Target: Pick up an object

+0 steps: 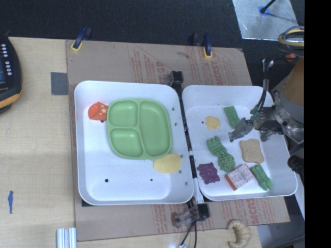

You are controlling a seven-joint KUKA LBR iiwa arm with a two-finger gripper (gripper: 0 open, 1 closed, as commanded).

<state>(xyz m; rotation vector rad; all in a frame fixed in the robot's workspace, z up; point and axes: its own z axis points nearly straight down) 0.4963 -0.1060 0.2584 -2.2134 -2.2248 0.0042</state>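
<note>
Tabletop point(36, 138): pale wood, cardboard sheet point(155, 61) beneath two white bins. Jaws point(247, 129): open, holding nothing; toast-shaped piece point(251, 151) just below.

Plate point(139, 128) in left bin point(88, 185); toys in right bin point(282, 190).

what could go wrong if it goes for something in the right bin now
The tool hovers in the right bin, where things lie close together. Going down by the cracker, it could bump the green bar or push the cracker toward the red box. The knobby green toy and purple toy lie very close, so a grab there may catch both or neither.
</note>
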